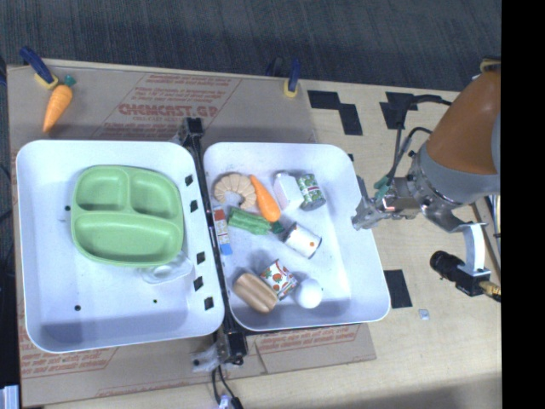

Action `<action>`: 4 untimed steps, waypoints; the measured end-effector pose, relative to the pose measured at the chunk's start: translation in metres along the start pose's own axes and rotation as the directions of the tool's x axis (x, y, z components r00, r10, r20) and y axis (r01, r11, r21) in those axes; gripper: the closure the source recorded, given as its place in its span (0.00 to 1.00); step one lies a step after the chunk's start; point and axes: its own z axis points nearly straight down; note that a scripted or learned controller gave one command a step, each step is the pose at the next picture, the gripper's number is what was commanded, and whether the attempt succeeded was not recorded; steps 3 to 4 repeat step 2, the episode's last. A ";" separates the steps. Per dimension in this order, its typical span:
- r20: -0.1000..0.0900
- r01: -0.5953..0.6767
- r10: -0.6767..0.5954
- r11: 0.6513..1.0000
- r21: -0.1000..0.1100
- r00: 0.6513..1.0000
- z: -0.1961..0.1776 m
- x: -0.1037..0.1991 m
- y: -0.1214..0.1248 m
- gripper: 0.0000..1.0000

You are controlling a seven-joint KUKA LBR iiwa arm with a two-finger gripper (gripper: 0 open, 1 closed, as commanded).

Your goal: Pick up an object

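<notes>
the cardboard sheet point(183, 100) under the bins carries red print, with a line that looks like "chemcast gp" the largest; the smaller lines are too blurred to read. a small can point(310, 191) in the right bin point(368, 267) has a green and white label, and a second can point(278, 277) lower down has a red and white patterned label; the words on both are too small to make out. a flat stick point(222, 230) lies along the right bin's left wall with red, white and blue sections.

the right bin also holds a carrot point(266, 198) lying against a bread-like ring point(234, 187), a green piece point(249, 222) just below the carrot, a white bottle with a dark cap point(300, 239), a hot-dog bun point(255, 291) touching the patterned can, and a white egg point(309, 295) just beside that can.

the left bin point(34, 254) holds a pale green divided plate point(128, 216). another carrot point(57, 104) lies on the cardboard beyond the left bin's far corner.

the gripper point(368, 216) is at the right bin's right rim, outside the pile of objects, with nothing between its fingers; i cannot tell whether they are spread or pressed together
</notes>
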 end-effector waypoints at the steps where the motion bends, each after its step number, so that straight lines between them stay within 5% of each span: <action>1: -0.003 0.001 -0.001 1.000 0.006 1.000 0.038 0.036 -0.025 1.00; 2: 0.000 -0.002 0.002 1.000 0.001 1.000 -0.020 -0.007 -0.023 1.00; 4: 0.000 -0.002 0.002 1.000 0.001 1.000 -0.020 -0.007 -0.023 1.00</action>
